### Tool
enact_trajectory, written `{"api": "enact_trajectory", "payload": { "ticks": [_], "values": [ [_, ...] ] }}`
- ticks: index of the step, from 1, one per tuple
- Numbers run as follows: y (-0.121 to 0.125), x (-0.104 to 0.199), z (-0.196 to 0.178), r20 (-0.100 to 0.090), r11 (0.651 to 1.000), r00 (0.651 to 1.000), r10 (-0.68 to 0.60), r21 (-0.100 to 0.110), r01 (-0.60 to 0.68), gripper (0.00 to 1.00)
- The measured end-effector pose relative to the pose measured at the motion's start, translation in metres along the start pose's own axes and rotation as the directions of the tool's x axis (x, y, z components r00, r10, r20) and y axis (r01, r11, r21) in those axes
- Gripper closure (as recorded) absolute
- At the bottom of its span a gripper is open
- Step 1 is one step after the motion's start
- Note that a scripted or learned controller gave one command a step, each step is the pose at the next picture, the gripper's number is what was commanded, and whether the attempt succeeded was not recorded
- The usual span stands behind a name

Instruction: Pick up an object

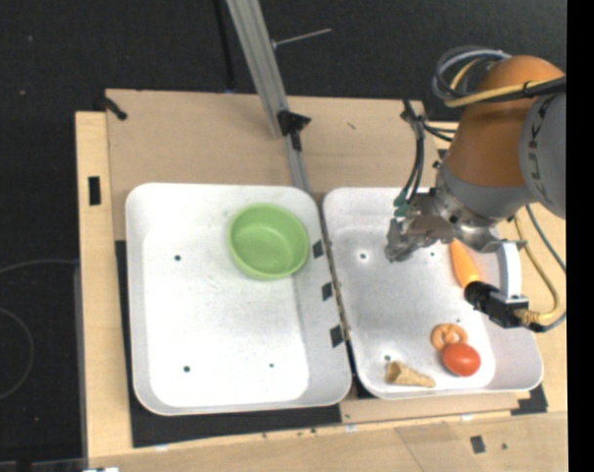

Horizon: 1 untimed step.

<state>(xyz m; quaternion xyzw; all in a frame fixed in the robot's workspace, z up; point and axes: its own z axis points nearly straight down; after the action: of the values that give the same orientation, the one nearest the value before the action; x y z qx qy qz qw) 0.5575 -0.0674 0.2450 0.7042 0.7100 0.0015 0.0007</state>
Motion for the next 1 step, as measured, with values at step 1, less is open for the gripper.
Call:
{"api": "enact_trajectory", "payload": {
  "ticks": [1],
  "values": [
    [0.0131,0.0507,-0.0085,0.0,1.0,1.0,0.0,0.001,0.0,1.0]
  ]
}}
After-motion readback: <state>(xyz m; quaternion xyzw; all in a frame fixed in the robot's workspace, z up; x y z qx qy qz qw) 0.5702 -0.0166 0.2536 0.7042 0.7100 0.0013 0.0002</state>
